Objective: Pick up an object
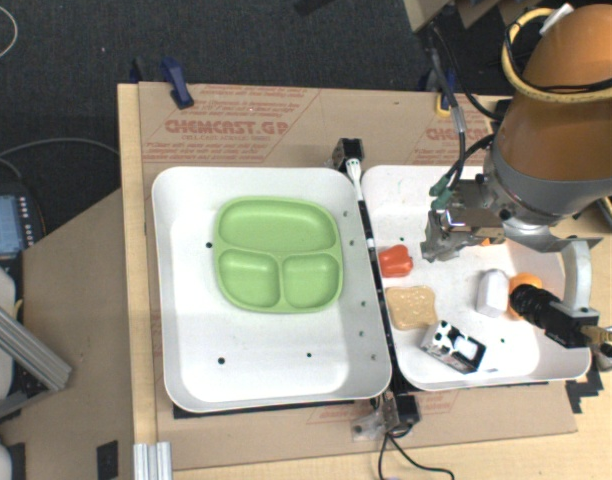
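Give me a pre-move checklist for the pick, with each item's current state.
1. Targets present in the right bin: orange-red piece, tan bread slice, white piece, black-and-white block. Ok.
2. Gripper over the right bin, above and right of the orange-red piece. Ok.
3. Nothing seen held by the gripper. Ok.
4. Finger opening: cannot tell.
5. Orange-red piece lies close to the divider between the bins, so clearance looks tight. Not ok.
6. Green divided plate in the left bin, clear of the arm. Ok.

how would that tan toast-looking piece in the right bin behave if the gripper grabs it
The tan slice lies flat, so it probably won't roll. Its low profile may let fingers skid over it. It looks like toy food, likely light and stiff.
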Available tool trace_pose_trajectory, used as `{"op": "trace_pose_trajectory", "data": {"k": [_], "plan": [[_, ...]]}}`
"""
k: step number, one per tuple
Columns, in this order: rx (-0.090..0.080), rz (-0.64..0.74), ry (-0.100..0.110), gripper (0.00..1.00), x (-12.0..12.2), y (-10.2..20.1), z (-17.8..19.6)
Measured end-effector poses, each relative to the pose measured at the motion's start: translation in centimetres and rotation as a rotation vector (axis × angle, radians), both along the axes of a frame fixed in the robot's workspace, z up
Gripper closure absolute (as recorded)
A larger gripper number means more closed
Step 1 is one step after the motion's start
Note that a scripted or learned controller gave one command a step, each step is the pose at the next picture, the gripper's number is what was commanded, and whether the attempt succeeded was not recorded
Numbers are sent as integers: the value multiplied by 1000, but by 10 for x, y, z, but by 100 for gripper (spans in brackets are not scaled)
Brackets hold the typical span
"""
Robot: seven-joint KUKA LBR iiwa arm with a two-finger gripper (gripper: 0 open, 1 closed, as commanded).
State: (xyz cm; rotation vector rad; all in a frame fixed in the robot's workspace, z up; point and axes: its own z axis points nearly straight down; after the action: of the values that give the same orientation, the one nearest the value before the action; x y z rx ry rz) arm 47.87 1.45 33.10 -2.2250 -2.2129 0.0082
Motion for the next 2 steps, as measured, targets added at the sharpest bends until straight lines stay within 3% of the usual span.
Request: {"op": "trace_pose_trajectory", "data": {"k": [1, 2], "plan": [[4, 14, -9, 100, 1, 82, 12], [5, 8, -20, 100, 1, 86, 116]]}}
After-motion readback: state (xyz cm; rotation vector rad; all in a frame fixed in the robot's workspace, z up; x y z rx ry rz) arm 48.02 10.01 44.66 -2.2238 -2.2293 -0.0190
